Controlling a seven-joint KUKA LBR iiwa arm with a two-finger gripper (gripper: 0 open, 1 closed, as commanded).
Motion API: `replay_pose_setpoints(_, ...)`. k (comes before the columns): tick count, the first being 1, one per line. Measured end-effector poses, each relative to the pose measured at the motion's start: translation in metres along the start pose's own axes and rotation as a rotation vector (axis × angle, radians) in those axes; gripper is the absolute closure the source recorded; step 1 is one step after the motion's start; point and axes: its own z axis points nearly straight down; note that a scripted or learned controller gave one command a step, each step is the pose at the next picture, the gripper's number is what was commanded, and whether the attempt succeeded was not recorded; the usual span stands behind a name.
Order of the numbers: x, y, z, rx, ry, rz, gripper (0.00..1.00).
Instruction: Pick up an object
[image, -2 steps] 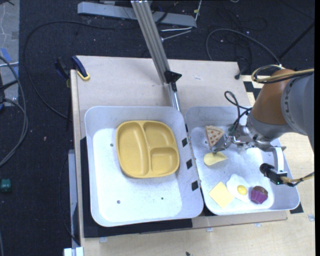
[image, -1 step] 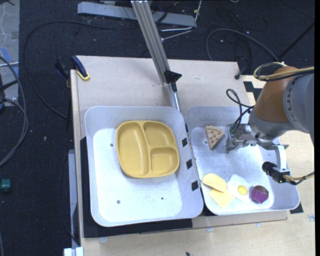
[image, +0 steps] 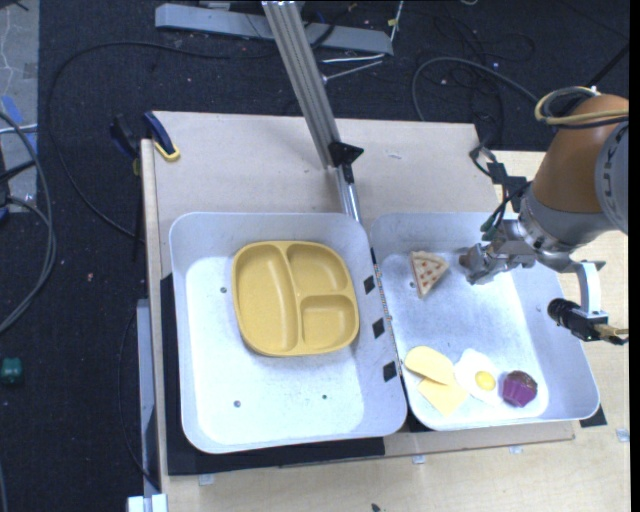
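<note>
We saw gripper (image: 478, 266) hovering in right bin (image: 560, 345), finger state unclear to us. Pizza slice (image: 427, 272) lay just beside it toward divider, pointed end toward bin's near side.

Yellow divided plate (image: 296, 298) in left bin (image: 200, 400), right bin (image: 560, 395) with pizza slice (image: 427, 272), cheese slices (image: 436, 378), fried egg (image: 477, 375), purple piece (image: 518, 388), hand (image: 480, 266) just beside the pizza slice, wooden surface (image: 250, 165).

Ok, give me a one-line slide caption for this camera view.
Gripper hovers beside pizza slice in right bin; yellow tray in left bin.
</note>
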Motion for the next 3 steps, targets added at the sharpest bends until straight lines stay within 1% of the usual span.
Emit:
replay_pose_setpoints(1, 0.003, 0.002, -0.064, -0.001, 0.0, -0.002, 1.0)
replay_pose_setpoints(2, 0.003, 0.004, -0.104, 0.0, 0.0, -0.001, 1.0)
replay_pose_setpoints(3, 0.059, -0.005, -0.106, 0.008, 0.004, -0.006, 1.0)
